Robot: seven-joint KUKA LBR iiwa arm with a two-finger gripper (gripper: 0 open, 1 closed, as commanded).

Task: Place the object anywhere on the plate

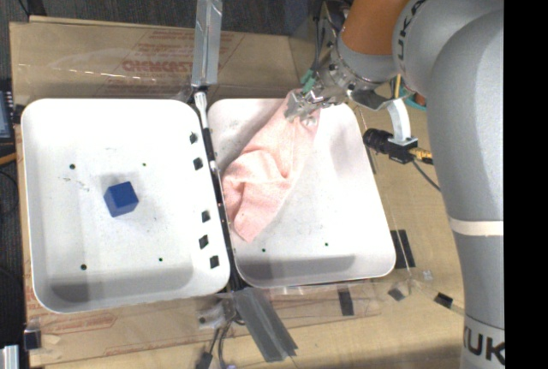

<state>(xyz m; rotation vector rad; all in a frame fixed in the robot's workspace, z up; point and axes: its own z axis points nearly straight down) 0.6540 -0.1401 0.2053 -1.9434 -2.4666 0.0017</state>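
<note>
A pink cloth (261, 179) lies in the right bin (360, 230), stretched up from the bin's left middle toward its far edge. Its upper corner is lifted and pinched between the fingers of my gripper (304, 108), which hangs over the far edge of that bin. A small blue cube (121, 198) sits on the floor of the left bin (51, 264), left of centre. No plate can be made out apart from the white bins.
A metal divider with black clips (205, 187) runs between the two bins. The arm's grey body and orange band (377, 16) fill the upper right. Brown cardboard (103, 50) lies behind the bins.
</note>
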